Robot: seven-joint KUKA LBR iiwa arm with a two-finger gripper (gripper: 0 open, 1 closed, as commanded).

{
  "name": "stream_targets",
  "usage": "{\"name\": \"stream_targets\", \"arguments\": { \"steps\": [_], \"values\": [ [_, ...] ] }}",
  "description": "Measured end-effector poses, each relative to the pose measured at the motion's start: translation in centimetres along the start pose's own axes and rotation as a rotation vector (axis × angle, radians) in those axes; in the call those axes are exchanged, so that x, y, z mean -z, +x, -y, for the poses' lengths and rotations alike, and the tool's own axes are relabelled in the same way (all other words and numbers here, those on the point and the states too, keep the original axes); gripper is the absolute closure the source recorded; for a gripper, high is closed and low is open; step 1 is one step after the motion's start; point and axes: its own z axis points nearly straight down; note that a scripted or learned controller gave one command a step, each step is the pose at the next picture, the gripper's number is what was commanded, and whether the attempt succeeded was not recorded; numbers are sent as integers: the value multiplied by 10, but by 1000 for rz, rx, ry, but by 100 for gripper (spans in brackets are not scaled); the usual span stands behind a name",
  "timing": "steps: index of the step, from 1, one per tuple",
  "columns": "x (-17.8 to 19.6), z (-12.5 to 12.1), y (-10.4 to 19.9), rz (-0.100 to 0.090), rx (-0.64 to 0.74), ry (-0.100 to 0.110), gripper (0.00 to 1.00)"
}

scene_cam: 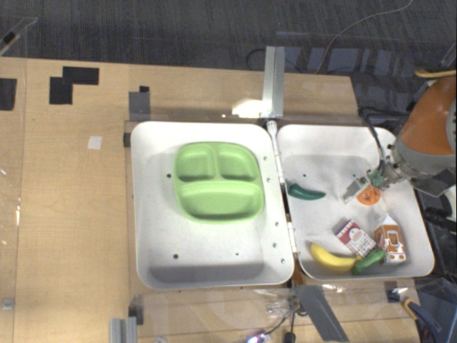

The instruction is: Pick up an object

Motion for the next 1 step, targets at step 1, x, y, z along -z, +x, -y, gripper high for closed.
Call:
{"name": "stream_targets", "arguments": {
  "steps": [1],
  "values": [
    [-14, 13, -9, 1, -76, -8, 0]
  ]
}}
